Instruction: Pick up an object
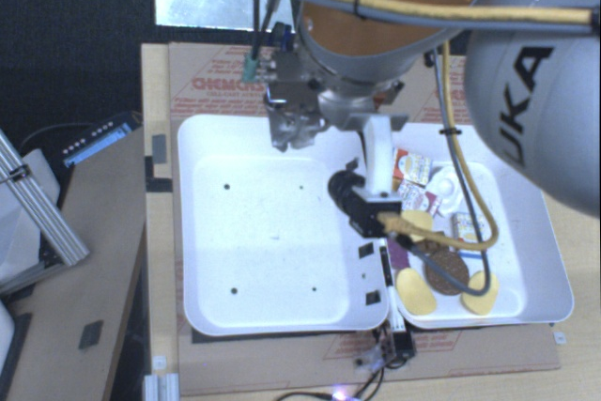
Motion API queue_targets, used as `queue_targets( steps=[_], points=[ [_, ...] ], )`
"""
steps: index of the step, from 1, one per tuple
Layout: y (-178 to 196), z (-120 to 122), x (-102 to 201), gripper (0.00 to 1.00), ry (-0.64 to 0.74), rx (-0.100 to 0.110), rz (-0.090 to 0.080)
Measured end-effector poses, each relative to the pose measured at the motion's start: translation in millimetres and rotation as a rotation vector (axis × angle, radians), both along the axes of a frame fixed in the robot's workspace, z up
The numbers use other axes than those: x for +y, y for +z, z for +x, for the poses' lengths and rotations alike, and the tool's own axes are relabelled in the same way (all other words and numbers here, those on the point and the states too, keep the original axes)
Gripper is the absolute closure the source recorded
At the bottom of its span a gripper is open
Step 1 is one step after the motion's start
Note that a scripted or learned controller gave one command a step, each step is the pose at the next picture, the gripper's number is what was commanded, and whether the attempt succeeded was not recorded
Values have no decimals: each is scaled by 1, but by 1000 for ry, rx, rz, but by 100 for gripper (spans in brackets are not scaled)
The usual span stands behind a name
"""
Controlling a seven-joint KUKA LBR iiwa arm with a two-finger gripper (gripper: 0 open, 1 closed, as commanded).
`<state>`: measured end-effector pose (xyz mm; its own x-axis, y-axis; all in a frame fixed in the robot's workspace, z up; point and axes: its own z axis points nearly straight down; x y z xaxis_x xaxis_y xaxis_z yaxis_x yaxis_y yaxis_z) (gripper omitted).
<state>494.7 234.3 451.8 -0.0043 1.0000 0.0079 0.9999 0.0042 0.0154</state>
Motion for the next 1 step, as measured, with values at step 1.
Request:
queue_targets(
  steps=[1],
  points=[
    [89, 33, 0, 100, -2, 4, -3]
  ],
)
